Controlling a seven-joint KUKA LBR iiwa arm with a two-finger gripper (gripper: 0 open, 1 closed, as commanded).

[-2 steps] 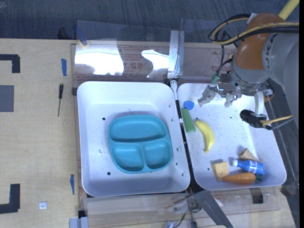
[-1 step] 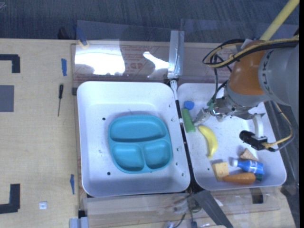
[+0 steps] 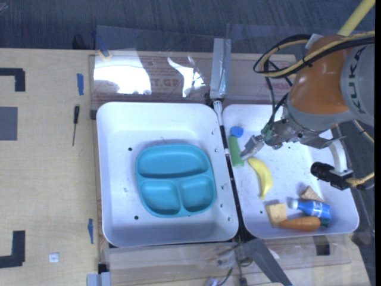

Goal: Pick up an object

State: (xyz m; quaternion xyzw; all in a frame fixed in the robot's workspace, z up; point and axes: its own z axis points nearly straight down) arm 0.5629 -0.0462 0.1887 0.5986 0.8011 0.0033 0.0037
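Hovering in the right bin (image 3: 333,159), the gripper (image 3: 251,148) sits just above the banana (image 3: 262,176); whether it is apart or together cannot be told. Banana lies right of frame centre, its long axis running down-right from the gripper, a green object (image 3: 235,152) just left.

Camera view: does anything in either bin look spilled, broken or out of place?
Nothing stands out. The blue divided tray lies flat in the left bin. In the right bin, the banana, carrot and other toys lie loose but intact, below the hand.
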